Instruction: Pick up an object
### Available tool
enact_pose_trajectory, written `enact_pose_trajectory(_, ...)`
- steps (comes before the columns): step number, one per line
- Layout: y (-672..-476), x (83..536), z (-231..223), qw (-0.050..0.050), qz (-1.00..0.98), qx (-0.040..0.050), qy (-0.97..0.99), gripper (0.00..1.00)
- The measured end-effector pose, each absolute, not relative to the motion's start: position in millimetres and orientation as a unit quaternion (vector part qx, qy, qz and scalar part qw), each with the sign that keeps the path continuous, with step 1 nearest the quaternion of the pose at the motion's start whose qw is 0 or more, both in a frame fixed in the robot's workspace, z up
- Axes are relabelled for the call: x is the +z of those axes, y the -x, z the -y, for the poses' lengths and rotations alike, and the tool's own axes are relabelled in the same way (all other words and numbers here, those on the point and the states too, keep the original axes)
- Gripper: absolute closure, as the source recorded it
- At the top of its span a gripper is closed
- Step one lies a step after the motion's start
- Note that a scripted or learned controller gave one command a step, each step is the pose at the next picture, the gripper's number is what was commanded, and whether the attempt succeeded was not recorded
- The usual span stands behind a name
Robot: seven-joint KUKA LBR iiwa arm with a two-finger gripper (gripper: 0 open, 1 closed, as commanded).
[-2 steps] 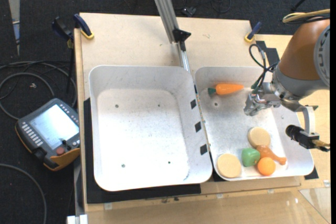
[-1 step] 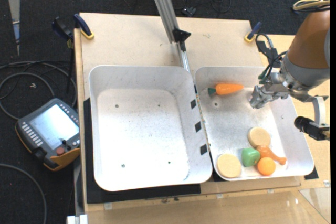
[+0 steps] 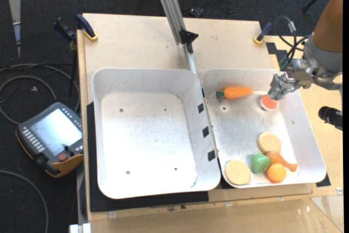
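Red-white round piece directly under gripper; grip state unclear, cannot tell. Centre over it, avoid carrot leftward.

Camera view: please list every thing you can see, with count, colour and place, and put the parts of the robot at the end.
carrot: 1, orange with green top, far part of the right bin, lying on its side
small round piece: 1, red and white, right bin, just under the gripper
tan discs: 2, beige, near part of the right bin
green piece: 1, green, between the two discs
orange ball: 1, orange, near right corner of the right bin
orange stick-shaped piece: 1, orange, beside the ball
bins: 2, white, side by side on the bench
clamps: 2, yellow and blue, far bench corners
pendant: 1, grey and orange, floor at left
gripper: 1, grey, over the right bin
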State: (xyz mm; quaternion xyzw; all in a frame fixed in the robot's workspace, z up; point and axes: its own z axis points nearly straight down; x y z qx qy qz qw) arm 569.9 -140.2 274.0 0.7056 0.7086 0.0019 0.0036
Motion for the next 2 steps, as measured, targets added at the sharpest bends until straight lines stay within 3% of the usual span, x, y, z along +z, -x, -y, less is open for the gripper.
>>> enact_pose_trajectory(2,-593.6,251,50,-0.001,-0.710,0.0001,-0.705,1.00)
